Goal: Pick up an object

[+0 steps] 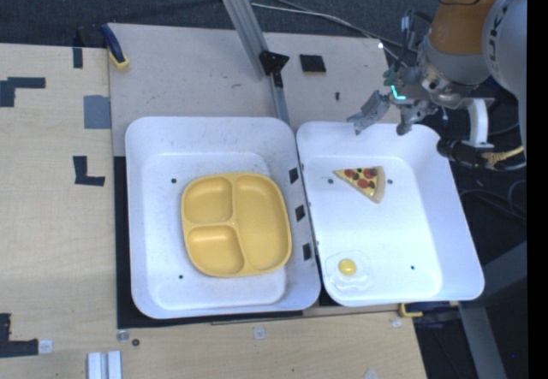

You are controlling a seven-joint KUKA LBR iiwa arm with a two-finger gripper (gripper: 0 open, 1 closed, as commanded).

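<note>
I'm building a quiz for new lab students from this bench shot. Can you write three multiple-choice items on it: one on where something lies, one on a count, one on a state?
1. Where does the pizza slice lie?
A. In the right bin
B. On the yellow divided plate
C. On the bench outside both bins

2. How many compartments does the yellow divided plate have?
A. Two
B. Three
C. Five

3. What is the state of the gripper?
A. Shut on the pizza slice
B. Shut on the fried egg
C. Open, its fingers spread over the far rim of the right bin

Answers: 1 A, the slice rests on the right bin's floor near its far side. 2 B, two sections at the far side and one at the near side. 3 C, the two fingers stand apart with nothing between them.
</note>
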